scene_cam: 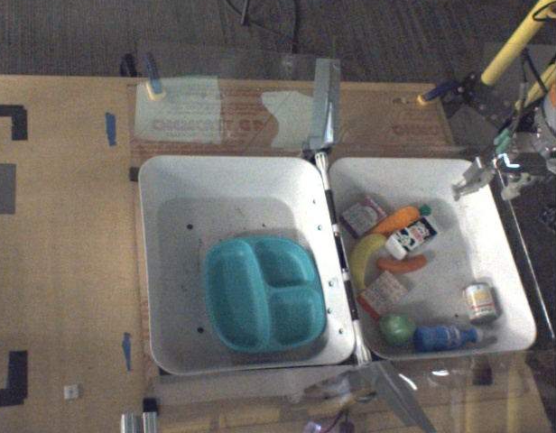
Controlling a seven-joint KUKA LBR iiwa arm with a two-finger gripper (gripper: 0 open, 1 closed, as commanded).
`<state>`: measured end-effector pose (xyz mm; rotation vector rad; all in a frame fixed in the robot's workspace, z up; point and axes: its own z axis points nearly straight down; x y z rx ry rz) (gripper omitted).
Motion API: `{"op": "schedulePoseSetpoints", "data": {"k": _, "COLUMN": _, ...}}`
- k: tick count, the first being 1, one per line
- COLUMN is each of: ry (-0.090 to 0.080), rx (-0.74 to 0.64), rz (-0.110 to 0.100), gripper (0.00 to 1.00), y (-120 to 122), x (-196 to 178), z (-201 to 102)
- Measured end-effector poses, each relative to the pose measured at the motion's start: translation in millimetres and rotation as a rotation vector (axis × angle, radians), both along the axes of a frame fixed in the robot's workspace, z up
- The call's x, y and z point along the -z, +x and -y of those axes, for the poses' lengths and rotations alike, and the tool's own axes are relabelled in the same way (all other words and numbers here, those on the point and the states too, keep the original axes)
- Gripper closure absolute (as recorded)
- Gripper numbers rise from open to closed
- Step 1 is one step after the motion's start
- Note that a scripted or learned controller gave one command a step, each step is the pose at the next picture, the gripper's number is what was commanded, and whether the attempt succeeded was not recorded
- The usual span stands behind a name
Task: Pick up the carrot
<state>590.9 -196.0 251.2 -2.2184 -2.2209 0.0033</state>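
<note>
Along the right bin's (517, 269) near edge lie a blue bottle (446, 336) and green ball (397, 328); farther in, the carrot (397, 219) touches a small carton (412, 237), so a grasp may snag both. Gripper (481, 177), at the far right corner, looks open.

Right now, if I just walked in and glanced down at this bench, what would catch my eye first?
Probably the teal divided tray, alone in the left white bin. Next comes the colourful clutter in the right white bin: an orange carrot near the top, a yellow banana by the divider, and a blue bottle and a green ball along the lower edge. The gripper sits over that bin's upper right corner.
</note>
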Motion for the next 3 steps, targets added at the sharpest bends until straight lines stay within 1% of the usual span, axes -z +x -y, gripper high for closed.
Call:
{"op": "schedulePoseSetpoints", "data": {"k": 1, "ry": 0.001, "rx": -0.097, "rz": 0.010, "gripper": 0.00, "y": 44, "x": 144, "z": -38}}
{"op": "schedulePoseSetpoints", "data": {"k": 2, "ry": -0.005, "rx": -0.199, "rz": 0.010, "gripper": 0.00, "y": 71, "x": 165, "z": -41}}
{"op": "schedulePoseSetpoints", "data": {"k": 3, "ry": -0.010, "rx": -0.201, "rz": 0.016, "gripper": 1.00, "y": 73, "x": 155, "z": -41}}
